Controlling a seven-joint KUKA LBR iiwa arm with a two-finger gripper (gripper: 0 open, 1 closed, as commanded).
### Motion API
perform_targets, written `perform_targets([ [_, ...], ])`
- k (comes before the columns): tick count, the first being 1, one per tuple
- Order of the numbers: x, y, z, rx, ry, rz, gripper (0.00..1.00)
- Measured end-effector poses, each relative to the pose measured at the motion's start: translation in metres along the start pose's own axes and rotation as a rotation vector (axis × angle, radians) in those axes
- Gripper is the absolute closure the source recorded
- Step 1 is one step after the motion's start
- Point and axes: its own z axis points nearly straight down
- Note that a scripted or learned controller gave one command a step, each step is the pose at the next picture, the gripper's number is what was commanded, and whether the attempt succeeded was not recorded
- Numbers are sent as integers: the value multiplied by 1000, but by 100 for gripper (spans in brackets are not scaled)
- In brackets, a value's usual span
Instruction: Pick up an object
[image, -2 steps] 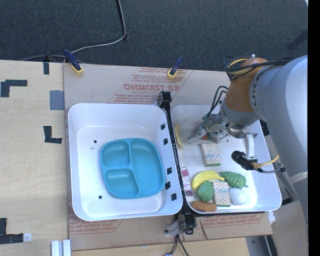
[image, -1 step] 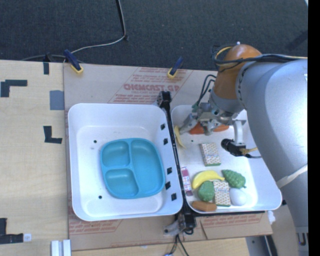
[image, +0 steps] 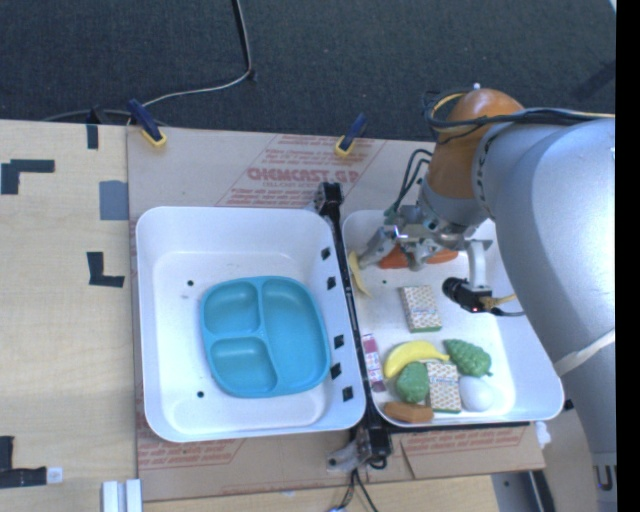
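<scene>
Directly beneath the pincer (image: 398, 247) lies an orange toy (image: 420, 258).

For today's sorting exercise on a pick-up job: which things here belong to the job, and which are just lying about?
Job:
gripper
right bin
toy banana
orange toy
patterned block
green toy
white egg

Lying about:
blue divided plate
left bin
yellow-blue clamps
cable
</scene>
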Motion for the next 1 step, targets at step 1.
perform_targets([
  [1, 0, 0, 0, 0, -2, 0, 0],
])
